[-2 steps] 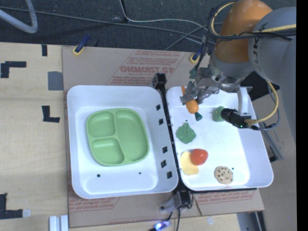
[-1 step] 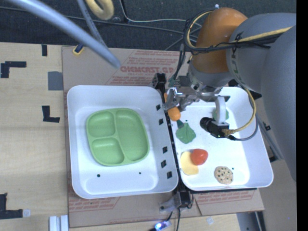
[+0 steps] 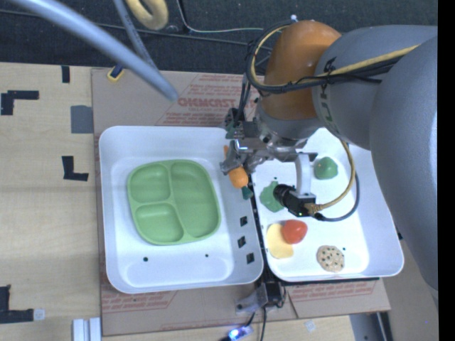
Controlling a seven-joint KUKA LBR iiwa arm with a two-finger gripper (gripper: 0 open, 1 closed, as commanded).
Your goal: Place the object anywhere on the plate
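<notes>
My arm [image 3: 384,84] looms over the right bin [image 3: 377,261]. My claw [image 3: 238,163] grips an orange object [image 3: 238,177] above the dividing rims. The green plate [image 3: 173,201] waits mid-left bin [image 3: 114,190]; carrying over and releasing remain.

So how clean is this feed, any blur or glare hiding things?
Camera view: the grey bars at top left are blurred, out of focus; the arm's bulk shades the right bin; the green plate reads evenly lit, with no glare.
</notes>
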